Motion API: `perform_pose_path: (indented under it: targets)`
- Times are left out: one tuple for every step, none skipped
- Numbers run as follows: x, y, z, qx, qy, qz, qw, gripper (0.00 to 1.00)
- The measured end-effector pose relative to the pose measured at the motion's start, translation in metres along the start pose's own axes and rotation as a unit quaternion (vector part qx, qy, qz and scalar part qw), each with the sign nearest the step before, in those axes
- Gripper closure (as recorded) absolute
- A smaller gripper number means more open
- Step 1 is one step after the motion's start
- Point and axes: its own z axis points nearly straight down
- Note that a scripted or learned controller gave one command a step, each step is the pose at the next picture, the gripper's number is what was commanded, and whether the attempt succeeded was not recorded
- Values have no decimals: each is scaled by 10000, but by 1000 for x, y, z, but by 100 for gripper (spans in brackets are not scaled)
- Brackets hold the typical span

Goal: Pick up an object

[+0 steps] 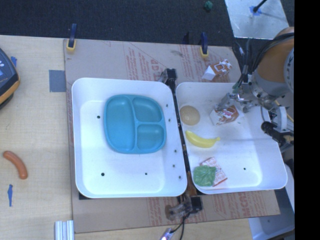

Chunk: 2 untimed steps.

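The right bin [260, 169] holds a round beige cookie-like disc [190, 115], a yellow banana [202, 139], a green leafy item on a red-and-white packet [208, 173] and a small clear packet with red print [226, 113]. My gripper [234, 98] hangs over the bin's far right part, right above that clear packet and touching or nearly touching it. The grey arm with its orange band [274, 59] comes in from the right. The left bin [85, 149] holds a blue divided plate [135, 123].
Another small packet [218, 70] lies on the cardboard beyond the right bin. A sausage [16, 164] lies on the bench at far left, and a dark device [7, 79] sits at the left edge. Clamps [71, 38] hold the cardboard's far edge.
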Motion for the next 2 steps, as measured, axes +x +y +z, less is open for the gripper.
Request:
perform_pose_path:
  targets:
    - [-22,-30,-9,55,25,8,10000,0]
    - [36,25,3,3,-4,1,10000,0]
